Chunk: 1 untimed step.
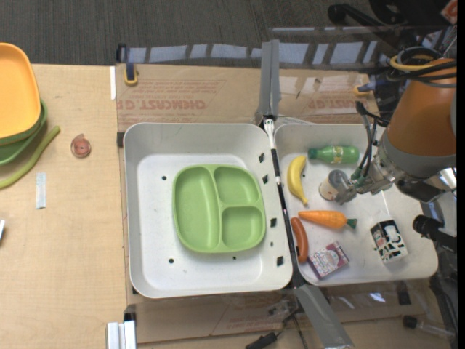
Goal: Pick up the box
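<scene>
A small pink and purple box (328,259) lies flat near the front of the right bin (414,267). A black and white carton (389,240) stands further right by the bin's front corner. My gripper (344,188) hangs low over the middle of the right bin, behind the carrot (326,219) and well back from the pink box. It is right beside a small tan round object (330,188). The arm's orange band (427,115) rises above it to the right.
The right bin also holds a banana (296,179), a green bottle (334,153) and a red sausage-shaped piece (299,238). A green divided plate (219,208) lies in the left bin (145,267). Orange and green plates (16,107) are stacked at the bench's far left.
</scene>
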Each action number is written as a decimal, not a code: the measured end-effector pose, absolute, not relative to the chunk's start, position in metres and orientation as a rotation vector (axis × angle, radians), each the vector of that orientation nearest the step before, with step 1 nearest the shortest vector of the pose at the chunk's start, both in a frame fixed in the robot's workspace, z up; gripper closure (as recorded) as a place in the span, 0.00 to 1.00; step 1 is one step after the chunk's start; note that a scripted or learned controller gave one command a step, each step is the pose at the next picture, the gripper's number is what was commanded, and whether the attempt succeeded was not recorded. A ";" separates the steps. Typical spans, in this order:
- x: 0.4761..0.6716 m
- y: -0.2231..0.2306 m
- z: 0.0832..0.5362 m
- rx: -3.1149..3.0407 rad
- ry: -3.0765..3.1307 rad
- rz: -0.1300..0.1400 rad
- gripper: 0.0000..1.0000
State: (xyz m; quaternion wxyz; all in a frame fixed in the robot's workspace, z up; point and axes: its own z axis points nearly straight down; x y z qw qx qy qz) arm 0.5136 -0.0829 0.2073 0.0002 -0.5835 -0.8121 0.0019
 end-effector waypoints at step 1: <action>0.514 -0.083 0.207 -1.833 -2.551 0.006 0.00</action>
